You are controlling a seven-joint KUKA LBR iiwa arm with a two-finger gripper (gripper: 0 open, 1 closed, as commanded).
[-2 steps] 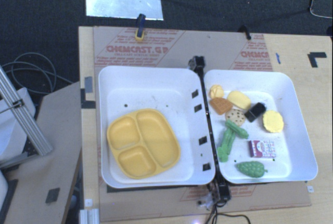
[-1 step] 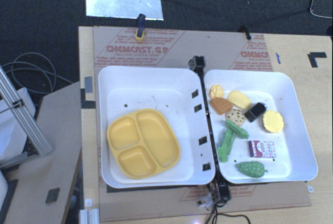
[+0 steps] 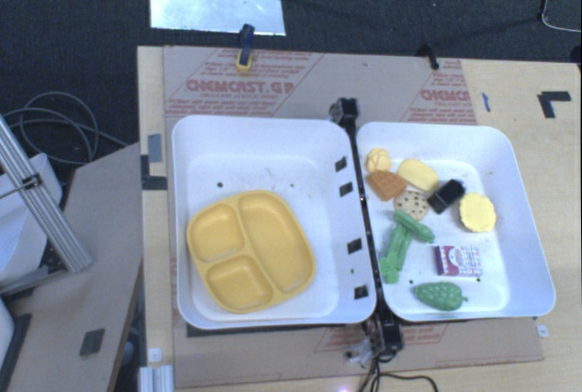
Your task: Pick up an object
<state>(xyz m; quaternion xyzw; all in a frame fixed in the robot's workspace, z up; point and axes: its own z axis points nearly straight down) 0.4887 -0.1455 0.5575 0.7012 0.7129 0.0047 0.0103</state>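
Toys (image 3: 427, 226) loose in right bin (image 3: 518, 163), divided yellow tray (image 3: 250, 249) in left bin (image 3: 264, 140).

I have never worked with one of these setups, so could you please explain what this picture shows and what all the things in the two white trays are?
This is one picture from a fixed camera above a workbench, looking down at a slant. The bench belongs to a robot arm whose job is to pick up an object.

Two shallow white bins sit side by side. The left bin holds a yellow divided plate with three compartments.

The right bin holds the small things to pick from, mostly toy food: a pale yellow round piece, an orange-brown waffle-like piece, a yellow lump, a speckled cracker, a black block, a yellow disc, a long green piece, a small red and white packet and a bumpy green piece.

All of these lie loose in the bin.
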